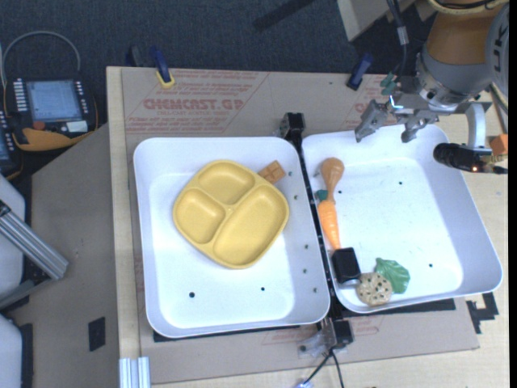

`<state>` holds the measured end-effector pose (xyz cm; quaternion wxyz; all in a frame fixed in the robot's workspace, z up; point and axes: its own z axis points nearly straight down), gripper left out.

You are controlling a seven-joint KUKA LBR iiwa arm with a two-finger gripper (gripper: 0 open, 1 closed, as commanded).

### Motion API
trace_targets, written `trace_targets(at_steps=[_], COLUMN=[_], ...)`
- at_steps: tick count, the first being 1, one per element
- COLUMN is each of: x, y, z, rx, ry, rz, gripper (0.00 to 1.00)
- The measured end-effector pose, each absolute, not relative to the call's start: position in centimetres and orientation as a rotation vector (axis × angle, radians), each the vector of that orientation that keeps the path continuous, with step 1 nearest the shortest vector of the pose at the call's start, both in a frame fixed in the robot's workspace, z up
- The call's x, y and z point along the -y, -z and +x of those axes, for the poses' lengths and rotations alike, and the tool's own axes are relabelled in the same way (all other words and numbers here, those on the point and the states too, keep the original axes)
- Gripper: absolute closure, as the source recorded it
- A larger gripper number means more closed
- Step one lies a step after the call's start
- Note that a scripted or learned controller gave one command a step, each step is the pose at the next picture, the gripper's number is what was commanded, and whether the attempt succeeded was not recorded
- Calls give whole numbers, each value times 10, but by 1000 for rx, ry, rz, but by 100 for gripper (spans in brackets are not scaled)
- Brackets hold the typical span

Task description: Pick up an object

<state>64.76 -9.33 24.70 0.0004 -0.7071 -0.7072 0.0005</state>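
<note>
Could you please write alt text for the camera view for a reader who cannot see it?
A robot gripper hovers open above the right bin's far edge; that bin holds a toy carrot, black block and cookie. The left bin holds a yellow divided plate.

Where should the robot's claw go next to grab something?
Probably down and toward the left side of the right-hand white bin, where the orange plastic carrot lies. The open two-finger gripper hangs above the bin's far edge with nothing between its fingers, so it must first get over a toy.

Overhead — slanted down on bins
</note>
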Motion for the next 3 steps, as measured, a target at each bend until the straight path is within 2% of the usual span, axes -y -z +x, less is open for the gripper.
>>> trace_targets(at_steps=[1,3], x=[91,97], y=[-196,-89], z=[657,641], rx=[2221,2221], ry=[-5,-1], rz=[-2218,-2221], gripper=[0,0])
